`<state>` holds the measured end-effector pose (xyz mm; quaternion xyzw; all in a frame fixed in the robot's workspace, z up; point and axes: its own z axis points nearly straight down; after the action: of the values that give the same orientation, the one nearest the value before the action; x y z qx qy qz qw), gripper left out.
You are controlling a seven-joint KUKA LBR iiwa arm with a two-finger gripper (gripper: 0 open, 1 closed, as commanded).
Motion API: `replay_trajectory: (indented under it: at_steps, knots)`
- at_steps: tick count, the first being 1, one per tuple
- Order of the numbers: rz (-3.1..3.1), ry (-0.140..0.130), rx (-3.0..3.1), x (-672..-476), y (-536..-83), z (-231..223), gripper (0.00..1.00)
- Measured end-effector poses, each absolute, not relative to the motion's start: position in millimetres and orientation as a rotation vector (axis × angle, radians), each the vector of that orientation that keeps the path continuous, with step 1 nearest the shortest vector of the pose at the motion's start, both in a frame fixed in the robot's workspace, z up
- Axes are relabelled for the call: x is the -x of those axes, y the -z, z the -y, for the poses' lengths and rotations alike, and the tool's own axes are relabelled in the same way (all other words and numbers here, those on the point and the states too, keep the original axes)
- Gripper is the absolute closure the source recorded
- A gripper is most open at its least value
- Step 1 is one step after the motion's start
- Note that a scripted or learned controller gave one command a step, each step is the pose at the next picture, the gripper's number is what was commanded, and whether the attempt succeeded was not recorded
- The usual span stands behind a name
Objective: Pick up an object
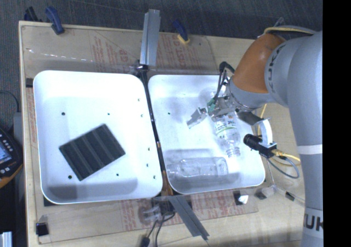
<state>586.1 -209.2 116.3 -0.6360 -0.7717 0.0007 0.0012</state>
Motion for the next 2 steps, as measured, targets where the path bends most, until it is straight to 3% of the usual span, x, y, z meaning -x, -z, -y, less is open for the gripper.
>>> replay_trajectory:
  at_steps: [1,2]
  knots:
    - [2.383,-0.001,2.048,-606.0,-107.2,195.3,0.0]
    - [2.688,0.0,1.63,-613.8,-213.4,167.6,0.0]
